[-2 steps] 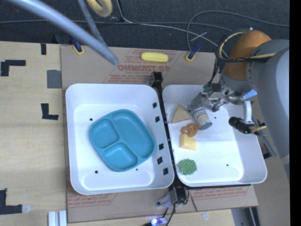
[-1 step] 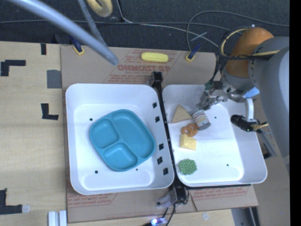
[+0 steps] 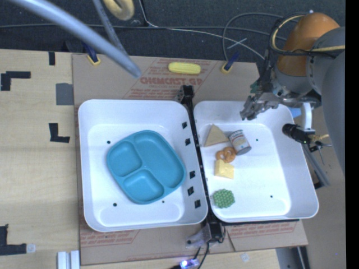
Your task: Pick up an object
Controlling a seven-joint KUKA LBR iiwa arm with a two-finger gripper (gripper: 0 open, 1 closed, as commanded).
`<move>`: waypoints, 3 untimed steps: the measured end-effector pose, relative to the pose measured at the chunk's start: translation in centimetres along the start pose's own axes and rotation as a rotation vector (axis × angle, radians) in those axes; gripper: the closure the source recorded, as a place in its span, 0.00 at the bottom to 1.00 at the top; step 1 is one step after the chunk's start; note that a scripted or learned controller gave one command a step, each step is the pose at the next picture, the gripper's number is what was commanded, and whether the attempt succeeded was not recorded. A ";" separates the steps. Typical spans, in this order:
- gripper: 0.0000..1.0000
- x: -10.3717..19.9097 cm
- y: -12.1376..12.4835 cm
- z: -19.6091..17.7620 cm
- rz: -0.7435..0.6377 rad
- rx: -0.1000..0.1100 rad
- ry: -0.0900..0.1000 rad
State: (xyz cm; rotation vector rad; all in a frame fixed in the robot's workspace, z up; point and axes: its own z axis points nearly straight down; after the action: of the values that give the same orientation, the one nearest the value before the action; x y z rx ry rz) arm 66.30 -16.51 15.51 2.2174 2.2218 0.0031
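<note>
One camera sits high above the bench (image 3: 33,150) and looks down at a slant. It is far enough away to see both white bins whole, the left bin (image 3: 90,167) and the right bin (image 3: 291,189), side by side. The arm (image 3: 320,43) comes in from the right side of the picture.

A pale wood-grain bench top (image 3: 33,150) runs across the lower scene, marked with black tape pieces (image 3: 55,132) along its left side. On it lies a brown cardboard sheet (image 3: 157,80) with red printed lettering — held at its far edge by clamps (image 3: 92,56). Beyond the bench the floor is dark carpet (image 3: 185,10), crossed by thin cables (image 3: 224,35). Light is even — shadows are soft.
</note>
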 end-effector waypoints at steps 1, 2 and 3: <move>1.00 0.0 0.1 -5.3 0.000 0.001 0.000; 1.00 4.9 -1.9 -6.6 -0.002 0.005 0.002; 1.00 10.6 -3.7 -5.9 -0.004 0.007 0.001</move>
State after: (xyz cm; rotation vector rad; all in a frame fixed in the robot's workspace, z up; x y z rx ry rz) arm 62.59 -5.87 21.39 2.2176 2.2298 -0.0027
